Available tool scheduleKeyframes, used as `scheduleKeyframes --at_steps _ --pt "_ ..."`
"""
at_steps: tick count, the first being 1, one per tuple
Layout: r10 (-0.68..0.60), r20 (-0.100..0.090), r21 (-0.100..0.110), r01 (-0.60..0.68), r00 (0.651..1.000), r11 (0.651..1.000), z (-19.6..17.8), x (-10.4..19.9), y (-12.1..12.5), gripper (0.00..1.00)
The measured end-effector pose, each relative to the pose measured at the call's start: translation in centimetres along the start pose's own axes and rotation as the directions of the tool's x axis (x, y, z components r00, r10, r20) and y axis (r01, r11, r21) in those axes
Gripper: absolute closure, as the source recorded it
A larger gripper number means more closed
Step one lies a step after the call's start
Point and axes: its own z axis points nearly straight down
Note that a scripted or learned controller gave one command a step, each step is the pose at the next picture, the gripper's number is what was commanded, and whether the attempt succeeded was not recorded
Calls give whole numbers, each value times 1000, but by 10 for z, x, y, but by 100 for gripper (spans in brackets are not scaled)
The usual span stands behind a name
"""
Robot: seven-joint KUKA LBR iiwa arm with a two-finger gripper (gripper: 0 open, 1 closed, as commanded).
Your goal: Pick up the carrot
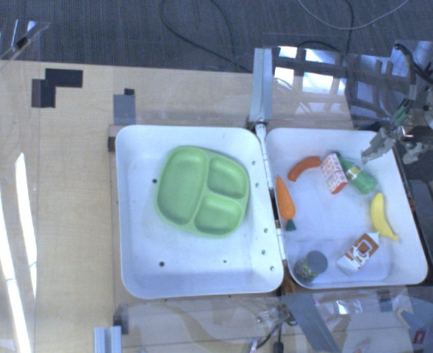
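White plastic forms the two shallow bins; near the front of the right bin lie a small round grey tin and a little orange-and-white carton. A yellow banana rests farther back by the right wall. The orange carrot with a green stub end lies against the bin's left wall, just beside the divider, its long axis running near to far with the green end toward the front and the tip pointing away. Beyond it sit an orange sausage-shaped piece and a green bottle with a red-and-white label. In the left bin lies a green sectioned plate. At the far right corner the grey two-finger gripper hangs above the right bin's back edge, near the bottle's green end; whether its fingers are apart or together cannot be told, and nothing is seen between them. The carrot lies well apart from it, across the bin to the left and nearer the front.
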Motion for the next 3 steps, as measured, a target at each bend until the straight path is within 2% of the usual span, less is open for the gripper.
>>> scheduleKeyframes --at_steps 1,2,3 --pt "-243 -1 -1 243 970 970 58 61 -6 0" --pt "-370 1 -5 370 929 929 161 72 1 0" --pt "-586 27 -16 587 810 810 180 76 -14 0"
